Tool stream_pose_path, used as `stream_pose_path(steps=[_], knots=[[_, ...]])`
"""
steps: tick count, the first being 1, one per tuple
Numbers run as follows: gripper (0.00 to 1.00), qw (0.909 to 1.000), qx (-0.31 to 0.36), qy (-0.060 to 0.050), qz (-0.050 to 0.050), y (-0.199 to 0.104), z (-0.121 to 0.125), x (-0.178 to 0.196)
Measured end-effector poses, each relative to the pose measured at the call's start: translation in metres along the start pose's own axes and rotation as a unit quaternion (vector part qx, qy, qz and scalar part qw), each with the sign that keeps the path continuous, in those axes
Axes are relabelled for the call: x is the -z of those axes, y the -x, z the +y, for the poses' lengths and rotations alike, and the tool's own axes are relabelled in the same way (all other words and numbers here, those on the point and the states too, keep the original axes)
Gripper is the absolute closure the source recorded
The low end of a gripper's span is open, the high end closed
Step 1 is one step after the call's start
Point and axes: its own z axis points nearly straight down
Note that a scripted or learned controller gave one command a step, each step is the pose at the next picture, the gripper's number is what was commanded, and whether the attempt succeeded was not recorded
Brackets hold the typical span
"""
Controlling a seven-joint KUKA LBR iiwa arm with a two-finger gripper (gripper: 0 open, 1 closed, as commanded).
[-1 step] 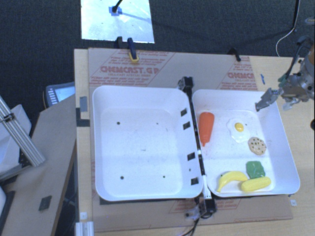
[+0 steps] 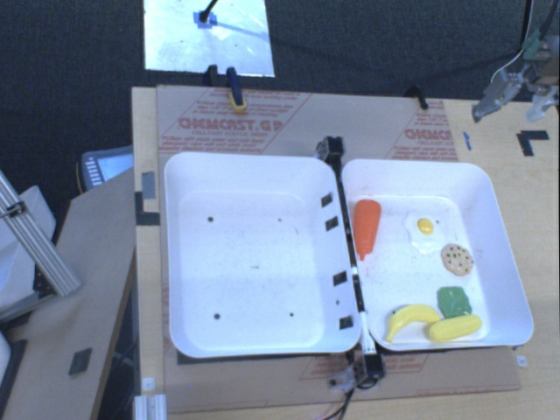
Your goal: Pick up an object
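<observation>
The right bin [image 2: 494, 208] holds several toy foods. An orange carrot [image 2: 366, 226] lies along its left wall. To the carrot's right is a fried egg [image 2: 423, 230], and a cookie [image 2: 456, 258] lies below the egg. Near the front wall are a green piece [image 2: 453, 300], a yellow banana [image 2: 409, 318] and another yellow piece [image 2: 456, 327]. My gripper [image 2: 516, 103] hangs at the view's top right, beyond the bin's far right corner and well away from the food. Its two fingers stand apart with nothing between them.
The left bin [image 2: 175, 234] sits beside the right one, joined by black clips [image 2: 337, 252] along the shared wall. Both rest on a cardboard sheet [image 2: 262, 121]. A shiny plate [image 2: 208, 24] lies at the back, and an aluminium rail [image 2: 35, 243] slants at the far left.
</observation>
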Motion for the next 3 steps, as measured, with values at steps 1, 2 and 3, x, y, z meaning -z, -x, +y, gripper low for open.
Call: stream_pose_path(steps=[1,2,3], knots=[[0.0,1.0,0.0,-0.002,0.001,-0.048,0.061,0.105],[1.0,1.0,0.0,-0.007,0.001,-0.044,0.06,0.11],[1.0,0.9999,-0.005,-0.011,0.001,-0.025,0.059,0.086]])
